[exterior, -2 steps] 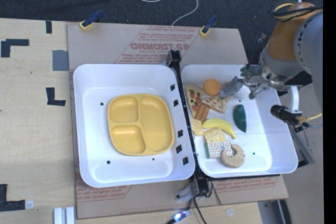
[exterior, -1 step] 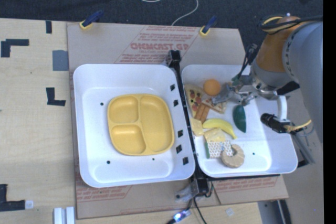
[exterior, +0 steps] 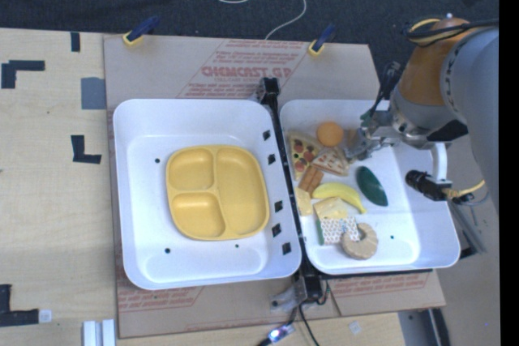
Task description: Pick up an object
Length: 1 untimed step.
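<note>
Cardboard sheet [exterior: 243, 69] under bins, red print "CHEMCAST GP". Hand [exterior: 362, 143] low in right bin [exterior: 422, 243], between orange [exterior: 329, 134] and green piece [exterior: 372, 185]; grip state unclear. Yellow tray [exterior: 217, 192] in left bin [exterior: 138, 174].

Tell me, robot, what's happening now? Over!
Gripper low in right bin, nothing seen held. Orange ball and pizza slice beside it. Yellow plate in left bin.

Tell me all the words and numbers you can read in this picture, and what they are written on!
"CHEMCAST GP", in red, on the brown board under the two white bins.
A smaller red line just above that word, on the same board: too blurred to read.
More red print on the board's strip below the left bin: too small to read.
The toy foods, the yellow plate and the bins show no words.
</note>
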Motion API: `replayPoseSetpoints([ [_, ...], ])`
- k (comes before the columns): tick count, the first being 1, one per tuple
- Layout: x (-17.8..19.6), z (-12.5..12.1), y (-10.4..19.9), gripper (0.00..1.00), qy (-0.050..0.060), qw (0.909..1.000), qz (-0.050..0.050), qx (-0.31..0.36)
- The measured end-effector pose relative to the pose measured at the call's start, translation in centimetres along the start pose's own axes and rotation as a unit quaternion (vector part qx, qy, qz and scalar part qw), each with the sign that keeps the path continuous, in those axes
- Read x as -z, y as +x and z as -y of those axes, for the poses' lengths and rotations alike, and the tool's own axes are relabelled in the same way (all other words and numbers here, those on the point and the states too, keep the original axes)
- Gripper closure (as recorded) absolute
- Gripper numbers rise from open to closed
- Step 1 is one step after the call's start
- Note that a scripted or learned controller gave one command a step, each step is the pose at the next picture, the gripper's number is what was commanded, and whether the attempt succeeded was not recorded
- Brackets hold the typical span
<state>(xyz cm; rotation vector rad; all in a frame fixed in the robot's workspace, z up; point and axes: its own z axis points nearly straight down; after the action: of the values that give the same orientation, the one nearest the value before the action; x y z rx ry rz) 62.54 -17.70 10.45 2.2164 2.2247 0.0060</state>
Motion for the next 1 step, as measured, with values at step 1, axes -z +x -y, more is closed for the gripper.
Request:
replayPoseSetpoints([
  [1,4.23,-0.32,0.26,1.0,0.001,1.0,0.001,-0.001],
])
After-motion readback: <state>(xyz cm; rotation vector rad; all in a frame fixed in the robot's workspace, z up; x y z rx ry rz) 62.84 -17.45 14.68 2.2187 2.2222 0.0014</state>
